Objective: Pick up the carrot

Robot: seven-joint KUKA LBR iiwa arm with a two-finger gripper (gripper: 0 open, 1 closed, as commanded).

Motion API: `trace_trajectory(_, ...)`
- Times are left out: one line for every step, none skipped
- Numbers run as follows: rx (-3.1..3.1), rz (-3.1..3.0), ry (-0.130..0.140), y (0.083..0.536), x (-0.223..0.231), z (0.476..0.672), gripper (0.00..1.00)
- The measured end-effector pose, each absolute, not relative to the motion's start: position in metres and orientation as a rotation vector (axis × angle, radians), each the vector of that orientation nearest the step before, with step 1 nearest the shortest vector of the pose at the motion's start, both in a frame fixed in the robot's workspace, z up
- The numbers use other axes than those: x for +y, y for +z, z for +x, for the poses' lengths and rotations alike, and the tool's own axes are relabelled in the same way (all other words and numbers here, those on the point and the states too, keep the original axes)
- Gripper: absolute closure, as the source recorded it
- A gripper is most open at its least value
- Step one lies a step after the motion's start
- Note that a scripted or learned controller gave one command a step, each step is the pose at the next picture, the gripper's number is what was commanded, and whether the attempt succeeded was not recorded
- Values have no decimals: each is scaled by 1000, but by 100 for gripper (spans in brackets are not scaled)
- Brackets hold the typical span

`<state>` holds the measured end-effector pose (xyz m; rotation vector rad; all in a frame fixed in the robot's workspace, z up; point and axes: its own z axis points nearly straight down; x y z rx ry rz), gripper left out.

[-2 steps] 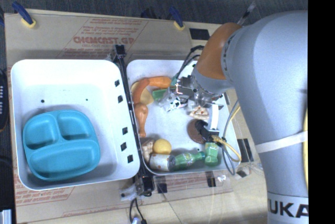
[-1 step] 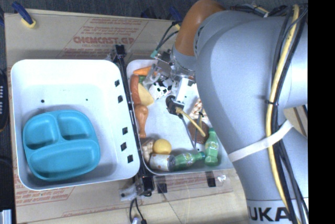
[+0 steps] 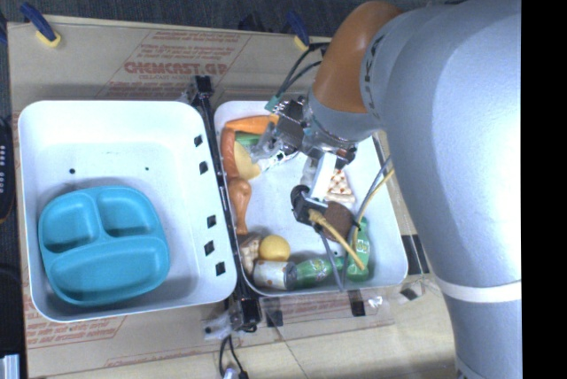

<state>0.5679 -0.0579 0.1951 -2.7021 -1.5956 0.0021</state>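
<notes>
My arm point(image 3: 443, 120) comes in from the right, big grey body over the right bin's point(image 3: 390, 266) right side, orange band point(image 3: 350, 50) above the wrist, wrist bent down-left into that bin's top half. My gripper point(image 3: 266, 143) sits at the top-left of the bin, w/ the carrot point(image 3: 250, 124) right at its tip by the top wall; can't tell if my jaws are released or clenched, or if anything's gripped. Left bin point(image 3: 53, 125) holds a blue tray point(image 3: 102, 243) low-left, w/ bare floor above it. Right bin is crowded: yellowish food point(image 3: 237, 158) below the carrot along the left wall, pizza slice point(image 3: 337, 185) mid, lemon point(image 3: 274, 248) and green bottle point(image 3: 310, 271) at the bottom wall. Little free floor near the carrot.
</notes>
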Motion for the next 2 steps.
trace_trajectory(-1649,-2670,11,91,-95,616,0)
trace_trajectory(-1674,-2656,-7,197,-41,612,0)
